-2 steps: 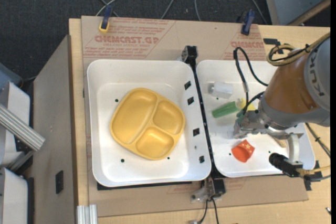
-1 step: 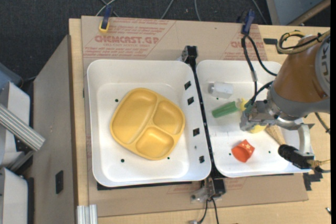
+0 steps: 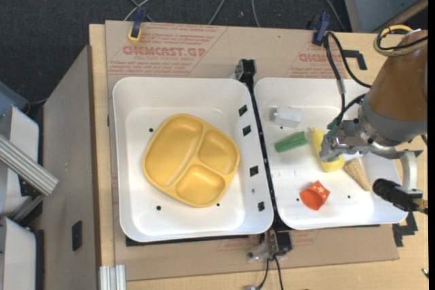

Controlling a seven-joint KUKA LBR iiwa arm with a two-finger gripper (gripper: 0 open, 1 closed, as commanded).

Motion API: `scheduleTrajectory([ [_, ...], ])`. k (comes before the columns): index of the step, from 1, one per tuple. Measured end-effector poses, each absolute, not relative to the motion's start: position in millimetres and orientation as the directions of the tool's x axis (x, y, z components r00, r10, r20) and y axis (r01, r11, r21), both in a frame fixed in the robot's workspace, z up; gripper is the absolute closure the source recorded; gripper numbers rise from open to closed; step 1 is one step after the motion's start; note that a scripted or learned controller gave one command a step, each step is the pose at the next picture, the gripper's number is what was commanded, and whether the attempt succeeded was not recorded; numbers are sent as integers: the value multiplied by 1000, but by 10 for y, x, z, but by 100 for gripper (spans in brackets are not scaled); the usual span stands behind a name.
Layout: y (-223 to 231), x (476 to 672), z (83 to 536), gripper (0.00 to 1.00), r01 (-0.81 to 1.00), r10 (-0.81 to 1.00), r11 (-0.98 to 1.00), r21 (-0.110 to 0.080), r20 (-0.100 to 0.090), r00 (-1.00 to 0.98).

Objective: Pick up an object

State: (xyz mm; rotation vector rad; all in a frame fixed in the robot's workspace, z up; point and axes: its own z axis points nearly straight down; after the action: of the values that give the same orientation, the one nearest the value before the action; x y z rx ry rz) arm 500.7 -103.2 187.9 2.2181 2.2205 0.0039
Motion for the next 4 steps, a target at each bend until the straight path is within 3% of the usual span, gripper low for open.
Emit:
scheduleTrajectory([
  [1, -1031, 5019, 2140, 100, 1000, 1000, 1, 4, 0, -1],
  [4, 263, 5791, 2164, 100, 1000, 1000, 5, 2, 1, -5],
])
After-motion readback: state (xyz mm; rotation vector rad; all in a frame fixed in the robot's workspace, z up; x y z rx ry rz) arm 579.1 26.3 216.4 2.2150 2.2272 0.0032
